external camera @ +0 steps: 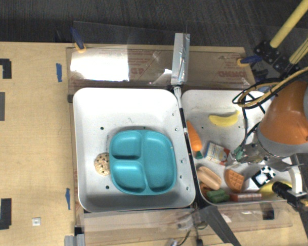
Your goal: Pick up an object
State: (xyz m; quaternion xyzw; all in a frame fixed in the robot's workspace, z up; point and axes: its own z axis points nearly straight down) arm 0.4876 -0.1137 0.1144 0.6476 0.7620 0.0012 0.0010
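While the gripper point(245, 154) hangs low in the right bin point(215, 102), nothing is visibly held.
Finger state: cannot tell. The waffle point(234, 179) lies at its six o'clock; drop straight, avoiding the hot dog point(209, 177).

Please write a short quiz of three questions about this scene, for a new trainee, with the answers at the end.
1. True or false: the teal divided plate lies in the left bin.
2. Which item rests against the plate's left edge? A) cookie B) banana C) carrot
3. Fill in: the banana lies in the ____ bin.

Key:
1. True.
2. A, the cookie; the carrot is in the other bin.
3. Right.
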